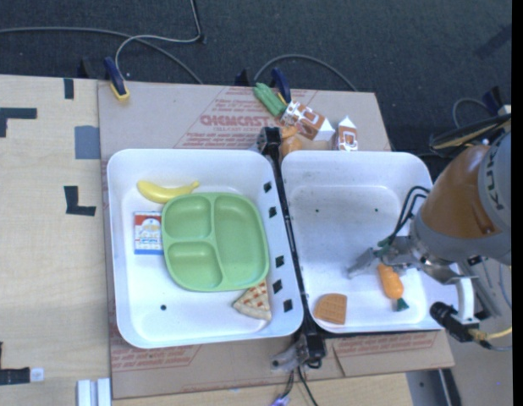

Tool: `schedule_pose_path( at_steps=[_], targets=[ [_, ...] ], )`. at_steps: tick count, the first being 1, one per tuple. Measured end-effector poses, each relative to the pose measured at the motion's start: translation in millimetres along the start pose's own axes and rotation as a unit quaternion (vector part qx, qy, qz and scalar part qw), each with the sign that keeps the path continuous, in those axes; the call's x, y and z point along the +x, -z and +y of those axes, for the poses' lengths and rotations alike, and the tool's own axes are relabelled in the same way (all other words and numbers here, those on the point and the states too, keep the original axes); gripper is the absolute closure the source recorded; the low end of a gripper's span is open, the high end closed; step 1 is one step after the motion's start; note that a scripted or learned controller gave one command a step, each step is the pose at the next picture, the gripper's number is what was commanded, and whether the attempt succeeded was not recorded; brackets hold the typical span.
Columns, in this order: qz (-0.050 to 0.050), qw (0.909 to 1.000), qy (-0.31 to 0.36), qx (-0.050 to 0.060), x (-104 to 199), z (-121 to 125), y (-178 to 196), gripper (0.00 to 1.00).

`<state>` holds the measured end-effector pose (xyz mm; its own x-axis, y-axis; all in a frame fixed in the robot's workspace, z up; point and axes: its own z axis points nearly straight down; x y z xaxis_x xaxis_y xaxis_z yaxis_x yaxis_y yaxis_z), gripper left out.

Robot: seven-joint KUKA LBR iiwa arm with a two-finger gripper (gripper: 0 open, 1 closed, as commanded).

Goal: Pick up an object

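The carrot, a small orange toy with a green stub at its lower end, lay on the floor of the right bin, close to that bin's right wall and lower corner. Taking the carrot as the landmark, the gripper sat just to its upper left, its grey fingers reaching out leftward from the wrist, apparently spread a little with nothing between them. The carrot's long axis ran nearly up and down the view, tilted slightly, so it lay crosswise to the way the fingers pointed; I judged that the 1 arm would need to shift a touch toward the right wall and lower edge to straddle it. Left of the carrot and slightly lower lay a round brown cookie. On the cardboard beyond the bins, red print read "CHEMCAST"; the smaller print beside it was too blurred to read.
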<state>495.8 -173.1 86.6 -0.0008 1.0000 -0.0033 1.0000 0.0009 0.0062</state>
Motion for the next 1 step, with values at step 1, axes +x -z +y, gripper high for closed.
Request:
schedule_pose_path(
  at_steps=[1],
  targets=[
    [-0.001, 1.0000, 0.000, 0.000, -0.7, 0.5, 9.8, 1.00]
  ],
)
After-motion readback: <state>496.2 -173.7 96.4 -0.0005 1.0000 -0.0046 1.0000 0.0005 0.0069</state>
